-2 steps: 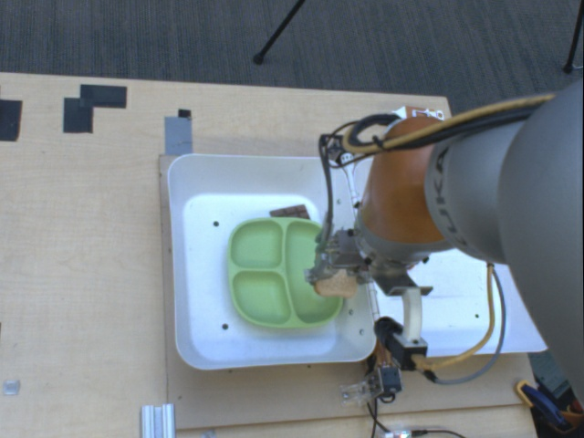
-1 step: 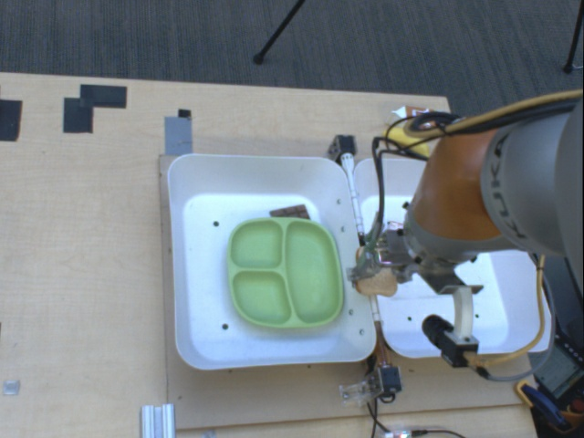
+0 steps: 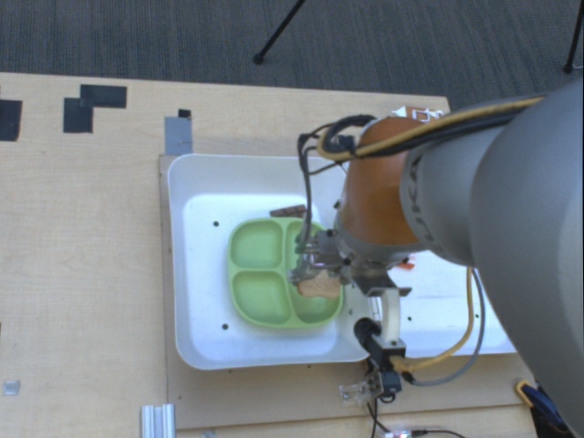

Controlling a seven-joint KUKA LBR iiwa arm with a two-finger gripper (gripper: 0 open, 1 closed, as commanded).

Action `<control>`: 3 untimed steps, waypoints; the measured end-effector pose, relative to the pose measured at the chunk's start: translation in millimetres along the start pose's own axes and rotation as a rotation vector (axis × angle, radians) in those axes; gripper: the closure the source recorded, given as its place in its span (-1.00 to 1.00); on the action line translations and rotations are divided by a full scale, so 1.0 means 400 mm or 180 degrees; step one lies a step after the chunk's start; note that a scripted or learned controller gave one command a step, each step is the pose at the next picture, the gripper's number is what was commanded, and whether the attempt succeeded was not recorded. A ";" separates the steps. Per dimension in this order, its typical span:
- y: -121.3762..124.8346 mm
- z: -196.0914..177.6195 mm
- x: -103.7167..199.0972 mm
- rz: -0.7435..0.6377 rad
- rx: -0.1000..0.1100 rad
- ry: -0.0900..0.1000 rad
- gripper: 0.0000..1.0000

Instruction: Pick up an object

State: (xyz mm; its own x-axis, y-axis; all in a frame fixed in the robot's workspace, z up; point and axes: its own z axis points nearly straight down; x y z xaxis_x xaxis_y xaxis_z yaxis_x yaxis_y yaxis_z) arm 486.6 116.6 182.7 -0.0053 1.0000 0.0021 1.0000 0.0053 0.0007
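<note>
A light green divided tray [image 3: 265, 276] is seen lying flat in the white bin [image 3: 205, 217]. A small tan object [image 3: 318, 287] rests on its right side, and a dark brown piece [image 3: 287, 212] lies just beyond its far edge.

Left bin [image 3: 196, 272]: white floor bare along its left and lower margins, open from above; raised rim all round. Green divided tray [image 3: 265, 276]: fills the bin's middle; left compartments bare. Tan object [image 3: 319, 287]: in the tray's right compartment, under the pincer [image 3: 308, 267]. Dark brown piece [image 3: 288, 212]: on the bin floor just above the tray. Arm [image 3: 438, 190]: covers the bin's right side and most of the right bin [image 3: 456, 336]. Cables [image 3: 315, 167]: loop over the upper right. Surface [image 3: 82, 272]: wide and open left of the bins
</note>
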 end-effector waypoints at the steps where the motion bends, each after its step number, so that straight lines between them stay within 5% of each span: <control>1: 0.001 -0.034 -0.129 0.0008 -0.0005 -0.0006 1.00; 3: 0.008 -0.086 -0.123 -0.0027 -0.0021 0.0004 1.00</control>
State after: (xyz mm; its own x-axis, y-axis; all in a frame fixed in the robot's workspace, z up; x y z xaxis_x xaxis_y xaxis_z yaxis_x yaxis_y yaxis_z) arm 489.9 67.5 217.1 -0.0137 0.9999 0.0034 0.9999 0.0136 0.0074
